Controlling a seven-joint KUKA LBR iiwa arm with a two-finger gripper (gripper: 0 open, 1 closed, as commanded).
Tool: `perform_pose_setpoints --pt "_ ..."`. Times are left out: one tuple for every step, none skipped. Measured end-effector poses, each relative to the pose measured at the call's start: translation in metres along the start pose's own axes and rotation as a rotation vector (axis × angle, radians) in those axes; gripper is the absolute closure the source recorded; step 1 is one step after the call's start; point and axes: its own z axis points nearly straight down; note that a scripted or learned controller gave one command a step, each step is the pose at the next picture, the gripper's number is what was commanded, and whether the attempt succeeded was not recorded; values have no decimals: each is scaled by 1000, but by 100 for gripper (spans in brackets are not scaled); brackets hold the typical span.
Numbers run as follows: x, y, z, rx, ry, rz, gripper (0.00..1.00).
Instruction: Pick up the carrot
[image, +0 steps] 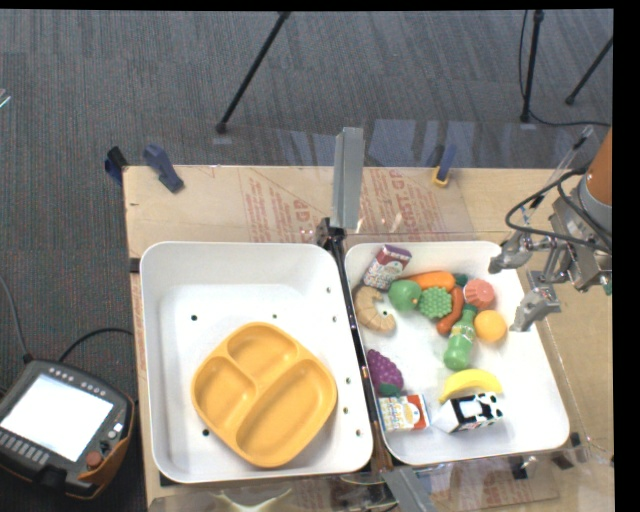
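I see a brown bench (250, 200) across the middle of the frame, left white bin (170, 300) at centre-left, right white bin (540, 400) beside it at centre-right, their inner edges touching

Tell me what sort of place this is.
Probably a robot test lab: a plywood bench holding two white bins, toy food like a carrot, tripod legs on carpet, and a control tablet.

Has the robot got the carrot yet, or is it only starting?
Only starting. Nothing looks done yet: the carrot lies in the right bin among the other toy food, beside the green ball. The gripper hangs over that bin's right edge, apart from the carrot and holding nothing. Reaching, gripping and lifting are all left.
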Motion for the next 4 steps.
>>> perform_pose_setpoints --pt "-55 2 122 -6 14 -18 0" --pt "-69 32 189 -2 10 118 0" --pt "-73 35 176 -2 -2 112 100" --pt "-66 -10 56 2 -14 269 100"
